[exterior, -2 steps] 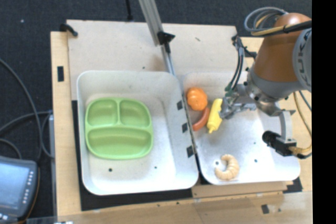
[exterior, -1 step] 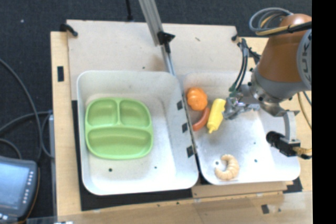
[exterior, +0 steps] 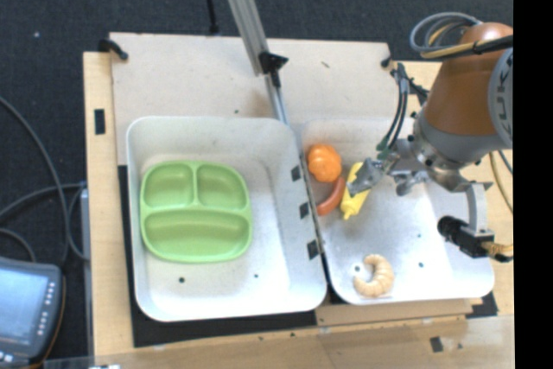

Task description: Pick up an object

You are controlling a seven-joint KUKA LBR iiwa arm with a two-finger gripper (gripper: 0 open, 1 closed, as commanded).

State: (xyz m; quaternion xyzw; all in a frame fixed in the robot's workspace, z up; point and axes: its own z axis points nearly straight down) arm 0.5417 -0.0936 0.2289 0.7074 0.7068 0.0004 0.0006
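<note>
An orange fruit (exterior: 324,162) sits by the right bin's left wall, touching a red sausage (exterior: 329,199) below it. A yellow toy (exterior: 354,196) lies just beside them. A croissant (exterior: 374,275) lies well apart, near the front.

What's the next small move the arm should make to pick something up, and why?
Probably a short descent onto the yellow toy. The gripper sits right over its upper end in the right bin, so that piece is nearest. The orange ball and red piece crowd its left side, so going straight down should avoid nudging them. The croissant lies farther off.
</note>
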